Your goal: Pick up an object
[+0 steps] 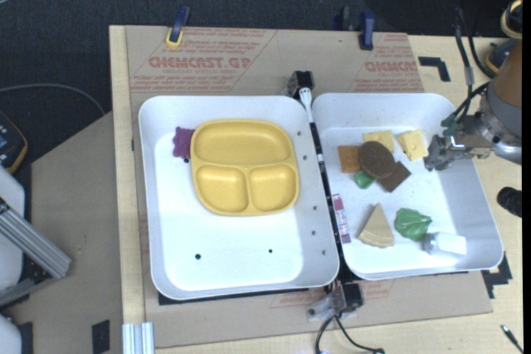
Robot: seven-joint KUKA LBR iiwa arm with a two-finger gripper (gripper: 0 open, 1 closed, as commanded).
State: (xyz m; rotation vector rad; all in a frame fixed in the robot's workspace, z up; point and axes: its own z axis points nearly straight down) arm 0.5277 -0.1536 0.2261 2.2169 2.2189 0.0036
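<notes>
Left bin point(158, 178), well left of the gripper: yellow three-compartment plastic plate point(245, 164) touching a small purple piece point(182, 142). Right bin point(485, 215): brown oval piece point(378, 162), tan wedge point(377, 228), green lump point(411, 222). Gripper point(440, 155) at the bin's right side, grasping nothing; finger spread indiscernible.

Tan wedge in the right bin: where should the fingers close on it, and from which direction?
Come straight down on the tan wedge and close across its narrow upper half, near the tip. It lies flat with bare bin floor on its left and upper right. The green piece sits close to its right, so avoid the wide base.
</notes>
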